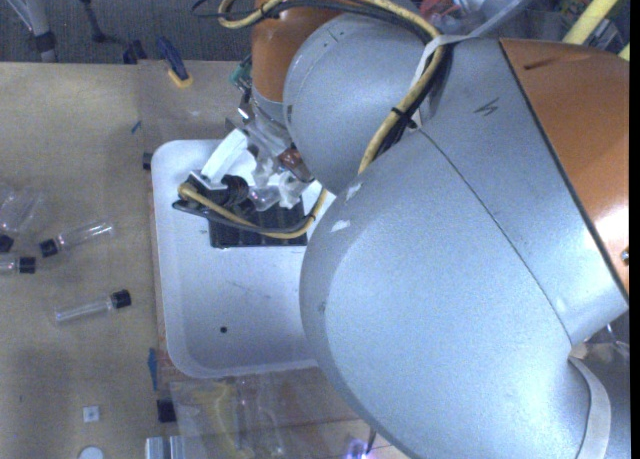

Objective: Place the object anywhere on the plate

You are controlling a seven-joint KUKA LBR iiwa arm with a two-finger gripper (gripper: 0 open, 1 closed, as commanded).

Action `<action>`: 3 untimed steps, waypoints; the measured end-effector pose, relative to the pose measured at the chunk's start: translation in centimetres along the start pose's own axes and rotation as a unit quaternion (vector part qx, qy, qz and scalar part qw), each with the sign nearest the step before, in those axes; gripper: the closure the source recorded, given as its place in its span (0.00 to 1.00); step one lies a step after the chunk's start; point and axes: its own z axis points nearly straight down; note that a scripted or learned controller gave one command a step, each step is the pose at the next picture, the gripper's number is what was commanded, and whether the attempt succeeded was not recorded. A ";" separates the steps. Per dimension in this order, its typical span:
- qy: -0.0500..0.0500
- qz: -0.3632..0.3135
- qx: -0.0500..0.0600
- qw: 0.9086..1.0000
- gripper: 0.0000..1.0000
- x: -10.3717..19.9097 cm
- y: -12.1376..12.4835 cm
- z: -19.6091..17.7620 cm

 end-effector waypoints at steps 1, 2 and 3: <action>0.003 0.223 0.000 0.975 1.00 -1.1 4.9 11.7; 0.001 0.064 0.000 0.998 1.00 0.3 1.2 4.2; -0.001 -0.048 0.001 0.999 1.00 -3.7 7.0 4.0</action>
